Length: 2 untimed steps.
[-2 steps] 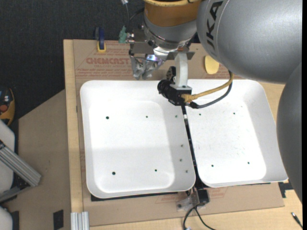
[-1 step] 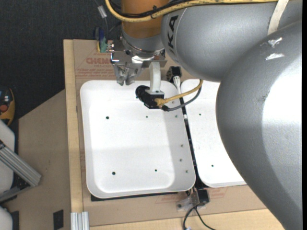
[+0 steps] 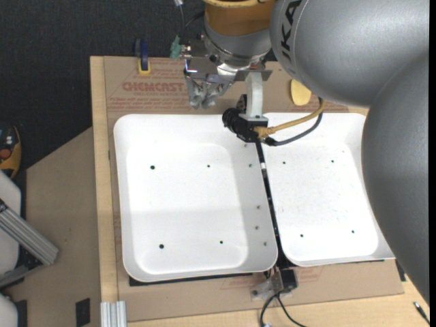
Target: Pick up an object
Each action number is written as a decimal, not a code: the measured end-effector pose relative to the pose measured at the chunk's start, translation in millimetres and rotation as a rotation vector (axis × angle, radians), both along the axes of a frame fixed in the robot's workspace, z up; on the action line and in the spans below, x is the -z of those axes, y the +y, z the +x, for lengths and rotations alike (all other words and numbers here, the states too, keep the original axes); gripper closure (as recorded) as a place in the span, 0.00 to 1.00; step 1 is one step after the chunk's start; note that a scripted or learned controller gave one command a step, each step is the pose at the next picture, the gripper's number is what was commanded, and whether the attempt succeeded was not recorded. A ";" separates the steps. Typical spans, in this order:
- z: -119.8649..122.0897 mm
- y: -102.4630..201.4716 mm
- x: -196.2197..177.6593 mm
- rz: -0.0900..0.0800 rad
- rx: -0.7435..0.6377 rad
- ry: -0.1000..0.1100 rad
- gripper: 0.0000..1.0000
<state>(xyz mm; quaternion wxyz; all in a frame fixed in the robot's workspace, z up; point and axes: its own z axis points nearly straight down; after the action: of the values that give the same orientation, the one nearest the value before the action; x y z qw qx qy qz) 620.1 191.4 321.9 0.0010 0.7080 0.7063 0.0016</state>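
My gripper (image 3: 202,95) hangs above the brown board just beyond the far rim of the left bin (image 3: 136,203), near that bin's far right corner. I see nothing held in it. A pale yellow rounded thing (image 3: 300,91) lies on the board behind the right bin (image 3: 354,244), partly hidden by the arm. The white floors of both bins show only small dark dots.
The big grey arm (image 3: 381,60) covers the upper right and overhangs the right bin. A blue and yellow clamp (image 3: 143,56) sits at the board's far left edge. A metal rail (image 3: 27,234) lies left of the bench, and a cable plug (image 3: 283,281) sits at the front edge.
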 end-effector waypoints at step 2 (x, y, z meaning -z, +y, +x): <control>5.2 33.7 35.3 0.001 -0.004 0.000 1.00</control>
<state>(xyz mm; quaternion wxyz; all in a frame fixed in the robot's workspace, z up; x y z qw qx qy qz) 625.3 225.1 286.5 0.0006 0.7064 0.7078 0.0019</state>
